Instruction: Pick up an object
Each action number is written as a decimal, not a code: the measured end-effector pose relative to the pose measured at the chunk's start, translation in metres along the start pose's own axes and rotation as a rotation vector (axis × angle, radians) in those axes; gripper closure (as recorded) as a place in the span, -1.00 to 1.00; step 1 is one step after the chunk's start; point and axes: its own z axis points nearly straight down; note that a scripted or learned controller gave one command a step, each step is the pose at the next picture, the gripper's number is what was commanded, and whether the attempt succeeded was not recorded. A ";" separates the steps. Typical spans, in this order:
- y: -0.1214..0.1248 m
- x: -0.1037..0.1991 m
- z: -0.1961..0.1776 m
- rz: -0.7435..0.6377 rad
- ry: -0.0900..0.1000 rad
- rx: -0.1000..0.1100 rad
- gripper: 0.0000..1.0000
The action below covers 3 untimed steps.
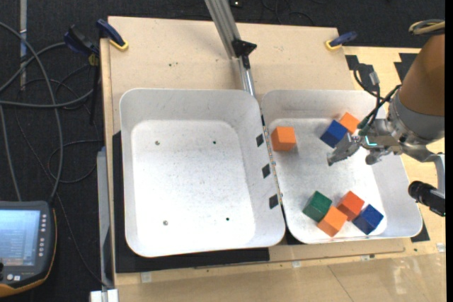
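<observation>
Sitting in the right-hand white bin (396, 223), well apart from the left-hand white bin (141, 152), six small blocks. Nearest the gripper (357, 150): a blue cube (333, 134) touching an orange cube (350, 123), both lying at about eleven o'clock from the fingertips, just beside them, turned corner-on so that edges run diagonally; roughly cubic, so no clear long axis. At nine o'clock from the gripper, well apart, near the bin's left wall, a lone orange block (284, 138), set almost square to the bin. At six to seven o'clock from the gripper, near the bin's lower rim, a tight cluster: green cube (317, 206), orange cube in front (332, 221), red-orange cube (350, 204), second blue cube (367, 218), each touching a neighbour and rotated diagonally. Reaching in from three o'clock, the grey arm (425, 102), wrist slanted down toward the bin floor. Spread apart, the two dark fingers (342, 152), with bare white bin floor showing between them; nothing pinched, no block visibly touched. Hanging over the middle of the right bin, between the upper pair of cubes and the lower cluster.
</observation>
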 end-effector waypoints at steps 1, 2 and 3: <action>0.001 0.000 -0.002 0.002 -0.001 -0.004 -1.00; -0.001 0.007 0.044 0.002 0.000 0.001 -1.00; 0.000 0.002 0.089 0.003 0.000 0.001 -1.00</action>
